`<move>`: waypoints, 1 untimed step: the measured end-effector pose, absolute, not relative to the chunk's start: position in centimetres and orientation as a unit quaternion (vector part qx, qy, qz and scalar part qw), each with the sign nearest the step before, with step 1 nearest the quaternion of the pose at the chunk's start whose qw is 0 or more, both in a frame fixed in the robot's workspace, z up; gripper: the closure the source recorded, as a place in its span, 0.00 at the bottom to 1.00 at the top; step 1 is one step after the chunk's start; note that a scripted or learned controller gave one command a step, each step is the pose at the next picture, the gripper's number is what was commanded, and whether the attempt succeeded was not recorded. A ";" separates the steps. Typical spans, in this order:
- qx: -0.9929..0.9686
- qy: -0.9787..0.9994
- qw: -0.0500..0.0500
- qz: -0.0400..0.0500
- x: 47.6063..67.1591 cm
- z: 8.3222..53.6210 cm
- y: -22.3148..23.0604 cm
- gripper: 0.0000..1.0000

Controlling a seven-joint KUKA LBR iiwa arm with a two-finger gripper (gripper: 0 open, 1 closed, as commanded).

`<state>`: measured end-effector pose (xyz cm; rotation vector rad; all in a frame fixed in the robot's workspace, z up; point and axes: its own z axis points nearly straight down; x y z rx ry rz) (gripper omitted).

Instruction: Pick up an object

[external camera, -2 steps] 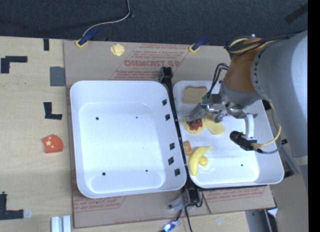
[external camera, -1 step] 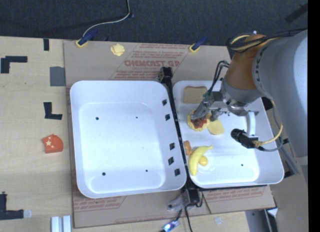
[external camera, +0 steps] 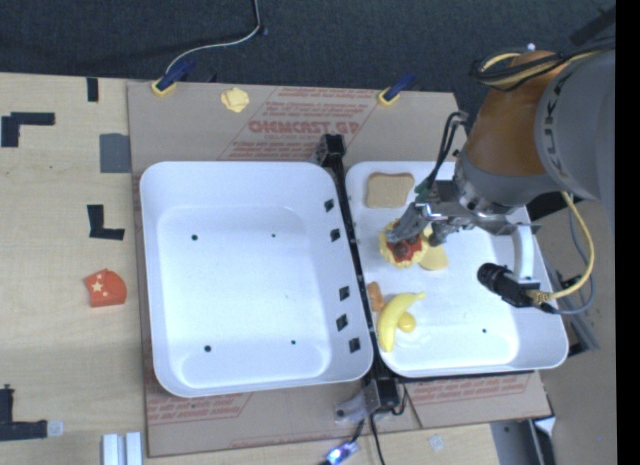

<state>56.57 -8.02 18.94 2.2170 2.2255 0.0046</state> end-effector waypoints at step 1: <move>0.704 0.710 0.000 0.001 62.2 18.4 -2.9 1.00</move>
